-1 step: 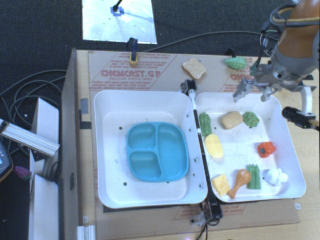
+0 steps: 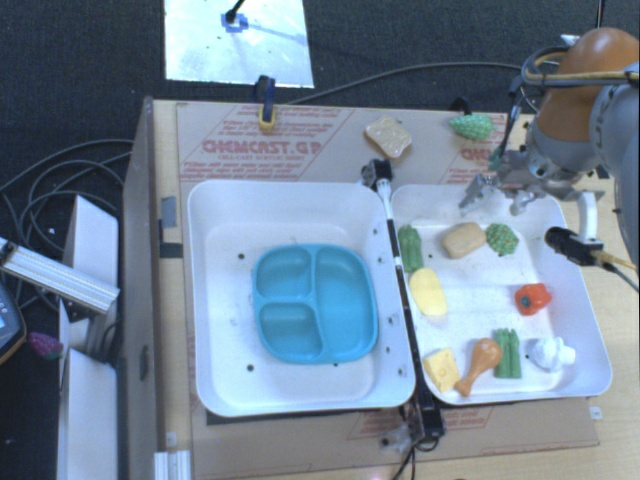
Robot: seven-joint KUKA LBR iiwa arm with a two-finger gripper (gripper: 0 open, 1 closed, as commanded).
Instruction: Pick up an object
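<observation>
Cheese [image 2: 441,369], a pale yellow wedge, lies at the near edge of the right bin [image 2: 598,366], and I will take that bin as the landmark for everything else. Beside the wedge sit one drumstick [image 2: 481,359], one bundle of green stalks [image 2: 508,353] and one small white piece [image 2: 551,352] in the bin's near right corner. Toward the bin's middle lie one red pepper [image 2: 533,298] and one yellow lemon [image 2: 428,292]; along its left wall stands one green cucumber [image 2: 410,247], and at its far side one tan potato [image 2: 463,239] touches one green broccoli [image 2: 502,238]. These nine toy foods seem scattered loosely so that any may be taken. Left of the bin lies the second bin [image 2: 215,208], holding one blue divided tray [image 2: 315,302], probably as a place to set things. Beyond the bin, on the bench [image 2: 290,138], rest one slice of bread [image 2: 388,136] and one green leafy piece [image 2: 472,125]. The gripper [image 2: 497,194] hangs over the bin's far right part, above the broccoli, grasping nothing; whether it is spread or clenched I cannot tell.
</observation>
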